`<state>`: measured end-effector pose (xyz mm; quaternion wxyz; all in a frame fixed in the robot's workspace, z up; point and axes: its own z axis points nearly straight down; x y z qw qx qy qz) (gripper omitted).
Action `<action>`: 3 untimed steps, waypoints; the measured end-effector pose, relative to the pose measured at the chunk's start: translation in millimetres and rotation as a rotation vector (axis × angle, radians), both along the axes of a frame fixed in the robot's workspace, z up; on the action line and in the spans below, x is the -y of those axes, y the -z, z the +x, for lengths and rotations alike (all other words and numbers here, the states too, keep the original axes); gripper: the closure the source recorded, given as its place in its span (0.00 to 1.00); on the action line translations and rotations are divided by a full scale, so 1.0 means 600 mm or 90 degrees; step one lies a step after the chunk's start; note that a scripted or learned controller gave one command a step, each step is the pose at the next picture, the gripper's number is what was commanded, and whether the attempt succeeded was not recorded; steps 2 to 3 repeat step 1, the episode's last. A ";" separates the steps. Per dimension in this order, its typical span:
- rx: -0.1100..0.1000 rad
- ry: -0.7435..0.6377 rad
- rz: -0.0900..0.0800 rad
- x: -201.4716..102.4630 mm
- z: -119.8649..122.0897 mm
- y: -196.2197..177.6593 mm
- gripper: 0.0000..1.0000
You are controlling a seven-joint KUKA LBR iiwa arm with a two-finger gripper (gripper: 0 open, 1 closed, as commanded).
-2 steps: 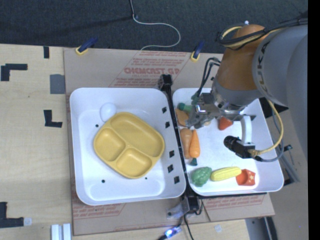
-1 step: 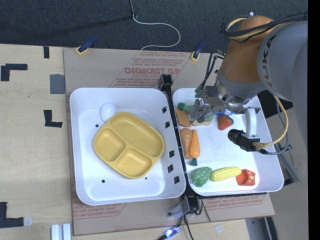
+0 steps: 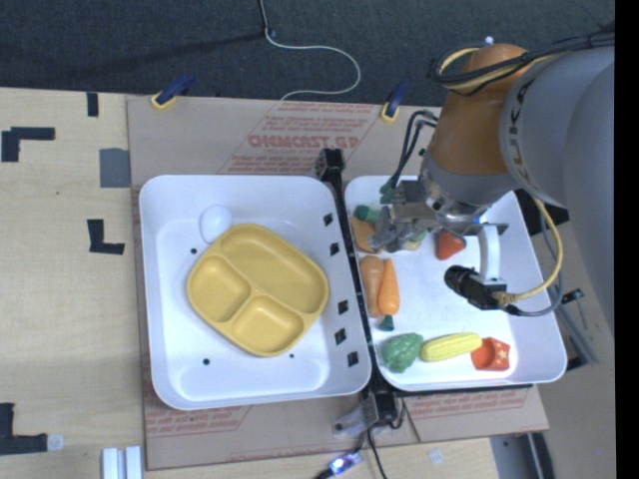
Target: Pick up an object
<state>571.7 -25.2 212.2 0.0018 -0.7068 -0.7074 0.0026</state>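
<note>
Gripper (image 3: pixel 399 230) is hovering low at right bin's (image 3: pixel 534 362) left wall, jaw state unclear; carrot (image 3: pixel 387 287) is lying just below it; should be centring over carrot before closing

My arm: grey shell, orange wrist band

I see the arm (image 3: pixel 569 118) as a bulky, rounded grey casing with a glossy orange band above the wrist. Yellow and black cables loop around it, a black fitting sits on the side, and the gripper (image 3: pixel 397 230) is a cluster of dark metal parts.
</note>
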 end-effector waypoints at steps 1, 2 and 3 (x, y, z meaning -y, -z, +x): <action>0.002 -0.001 0.001 -0.004 -0.008 -0.035 1.00; 0.002 -0.001 0.001 -0.004 -0.008 -0.035 1.00; 0.002 -0.001 0.001 -0.004 -0.008 -0.035 1.00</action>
